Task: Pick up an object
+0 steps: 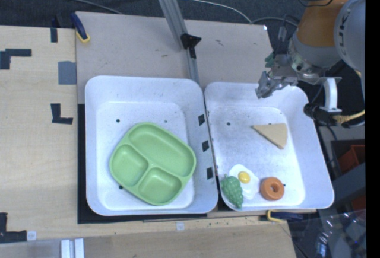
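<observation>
Over the right bin's [314, 150] far rim hangs the gripper [263, 88], nothing visibly held, finger gap unreadable, likely staged to descend; tan wedge [272, 134] lies just nearer, fried egg [243, 178], donut [272, 188] near edge.

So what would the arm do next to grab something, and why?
Probably drop toward the tan wedge. The gripper hangs over the far edge of the right bin with nothing between its fingers, and the wedge lies nearest, apart from the fried egg, doughnut and green piece.
</observation>
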